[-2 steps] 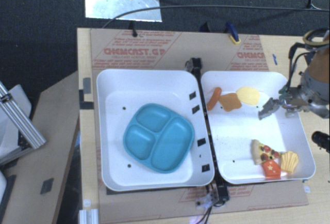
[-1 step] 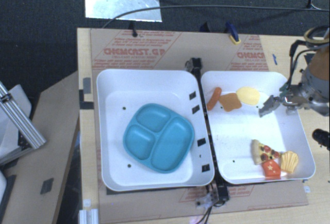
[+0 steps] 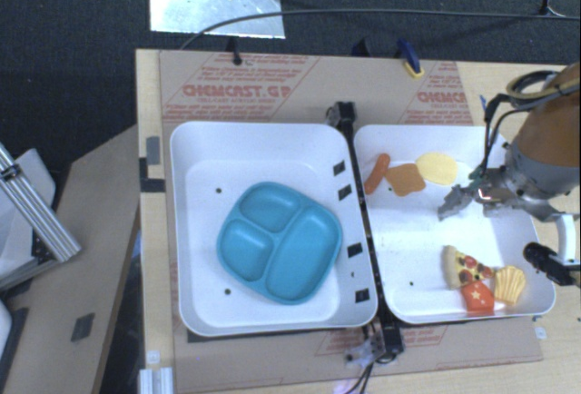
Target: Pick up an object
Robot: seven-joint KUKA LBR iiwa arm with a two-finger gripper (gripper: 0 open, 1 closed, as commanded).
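Note:
My gripper (image 3: 457, 201) hangs over the middle of the right bin (image 3: 399, 292), reaching in from the right. It looks open, with nothing between its fingers. Just up and to the left of it lie a yellow round piece (image 3: 438, 168), a brown toast-like piece (image 3: 406, 181) and an orange sausage (image 3: 377, 172). Toward the bin's front right corner sit a pizza slice (image 3: 461, 265), a red piece (image 3: 479, 296) and a yellow shell-shaped piece (image 3: 509, 283).
The left bin (image 3: 195, 201) holds a blue divided plate (image 3: 280, 241). A black divider with clips (image 3: 354, 201) runs between the two bins. The arm's grey and orange wrist (image 3: 545, 147) stands over the right bin's right edge.

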